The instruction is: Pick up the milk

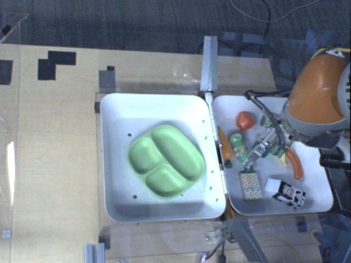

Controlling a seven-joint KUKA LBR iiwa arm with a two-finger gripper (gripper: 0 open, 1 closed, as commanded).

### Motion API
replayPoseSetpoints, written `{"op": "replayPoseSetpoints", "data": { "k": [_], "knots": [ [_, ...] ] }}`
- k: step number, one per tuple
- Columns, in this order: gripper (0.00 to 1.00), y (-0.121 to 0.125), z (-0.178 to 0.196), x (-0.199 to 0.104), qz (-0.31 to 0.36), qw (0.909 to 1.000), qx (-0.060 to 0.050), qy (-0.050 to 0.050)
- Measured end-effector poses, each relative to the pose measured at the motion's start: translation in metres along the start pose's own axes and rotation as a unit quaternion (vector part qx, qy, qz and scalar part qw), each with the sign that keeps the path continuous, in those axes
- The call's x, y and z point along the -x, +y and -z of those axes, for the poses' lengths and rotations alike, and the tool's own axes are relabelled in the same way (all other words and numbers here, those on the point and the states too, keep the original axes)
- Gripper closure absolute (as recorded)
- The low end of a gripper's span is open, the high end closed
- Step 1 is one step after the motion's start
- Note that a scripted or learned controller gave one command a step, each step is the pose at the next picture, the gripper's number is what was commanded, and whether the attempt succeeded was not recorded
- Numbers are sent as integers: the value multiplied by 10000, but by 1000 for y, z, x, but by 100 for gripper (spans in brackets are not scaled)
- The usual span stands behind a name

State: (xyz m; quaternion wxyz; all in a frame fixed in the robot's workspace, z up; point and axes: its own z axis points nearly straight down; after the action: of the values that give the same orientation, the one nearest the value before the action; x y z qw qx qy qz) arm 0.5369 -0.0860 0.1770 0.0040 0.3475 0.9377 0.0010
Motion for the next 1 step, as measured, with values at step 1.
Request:
{"op": "replayPoseSetpoints", "data": {
  "k": [1],
  "knots": [
    [0,40,-12,93,377,9993,-1,-2]
  ]
}}
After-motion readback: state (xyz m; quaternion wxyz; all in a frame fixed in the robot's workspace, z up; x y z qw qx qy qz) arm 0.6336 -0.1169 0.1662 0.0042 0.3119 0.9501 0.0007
